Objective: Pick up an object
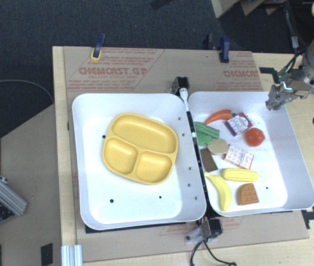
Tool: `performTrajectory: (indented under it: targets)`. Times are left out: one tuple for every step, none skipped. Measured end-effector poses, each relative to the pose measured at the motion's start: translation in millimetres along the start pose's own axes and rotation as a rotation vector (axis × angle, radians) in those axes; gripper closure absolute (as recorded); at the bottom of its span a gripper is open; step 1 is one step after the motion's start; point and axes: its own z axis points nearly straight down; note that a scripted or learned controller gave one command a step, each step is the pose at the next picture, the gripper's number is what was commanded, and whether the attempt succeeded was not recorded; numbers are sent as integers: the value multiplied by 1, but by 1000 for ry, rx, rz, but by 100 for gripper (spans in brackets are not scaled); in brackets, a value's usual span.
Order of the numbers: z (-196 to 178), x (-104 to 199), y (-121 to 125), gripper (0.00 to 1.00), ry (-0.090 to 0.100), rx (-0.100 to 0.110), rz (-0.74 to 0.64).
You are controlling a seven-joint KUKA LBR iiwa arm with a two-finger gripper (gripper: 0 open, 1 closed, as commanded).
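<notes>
The right bin holds several toy foods: a red tomato, an orange carrot, a green piece, a yellow banana, a corn cob, a brown waffle, a dark red packet and a white red-dotted packet. My gripper hangs over the bin's far right corner, up and right of the tomato, with nothing visibly held.
The left bin holds a yellow three-compartment tray. A black divider clamp sits between the bins at the back. Blue and yellow clamps pin the cardboard's far edge.
</notes>
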Motion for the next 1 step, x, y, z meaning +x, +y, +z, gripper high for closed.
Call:
performTrajectory:
  targets:
    - [7,47,-29,100,4,7,-3]
